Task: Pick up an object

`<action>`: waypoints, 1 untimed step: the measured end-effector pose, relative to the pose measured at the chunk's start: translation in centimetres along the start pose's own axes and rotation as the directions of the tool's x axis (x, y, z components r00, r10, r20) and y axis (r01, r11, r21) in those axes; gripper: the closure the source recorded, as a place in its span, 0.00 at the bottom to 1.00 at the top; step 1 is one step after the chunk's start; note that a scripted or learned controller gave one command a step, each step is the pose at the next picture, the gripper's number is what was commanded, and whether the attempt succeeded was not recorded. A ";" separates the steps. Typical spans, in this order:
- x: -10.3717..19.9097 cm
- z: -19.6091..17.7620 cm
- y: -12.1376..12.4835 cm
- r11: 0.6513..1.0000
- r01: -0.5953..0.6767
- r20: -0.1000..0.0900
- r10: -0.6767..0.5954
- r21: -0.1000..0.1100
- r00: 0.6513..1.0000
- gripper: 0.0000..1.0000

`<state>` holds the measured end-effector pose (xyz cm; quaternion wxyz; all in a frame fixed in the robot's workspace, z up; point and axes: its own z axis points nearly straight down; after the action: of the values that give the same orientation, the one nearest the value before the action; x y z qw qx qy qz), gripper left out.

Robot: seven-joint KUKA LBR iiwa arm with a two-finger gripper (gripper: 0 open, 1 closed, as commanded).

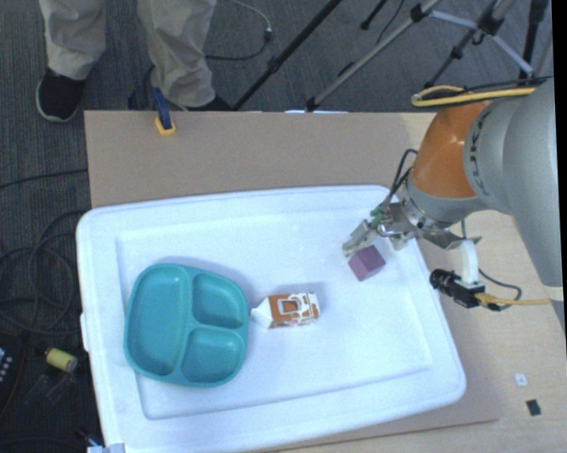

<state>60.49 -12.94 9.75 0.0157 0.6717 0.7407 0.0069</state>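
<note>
A shallow white bin [272,400] occupies most of the bench [516,389], its near rim running along the bottom of the view. Inside it, toward the left, lies a teal divided plate [186,324] with three compartments, flat on the bin floor. Just right of the plate, close to but apart from its rim, rests a small orange-and-white carton [292,309] lying on its side near the bin's centre. Further back and to the right, a small purple block [367,262] sits on the bin floor, tilted slightly, close to the right wall. The gripper [373,238] is directly above and behind that block, its metal fingers [359,236] low over the block's upper edge; whether they are spread or pinching the block cannot be told from this angle, and no object is seen clearly between them. The grey arm [525,173] with its orange band [445,162] enters from the right, over the bin's right rim. A black cable fitting [453,287] hangs beside the wrist. Beyond the bench's far edge stand a person's legs [130,40] and tripod legs [443,21] on dark carpet.
</note>
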 end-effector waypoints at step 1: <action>0.0 0.0 -0.3 1.000 0.016 0.000 -0.016 -0.002 1.000 0.00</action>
<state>60.18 -12.98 9.75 0.0163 0.6656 0.7461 0.0075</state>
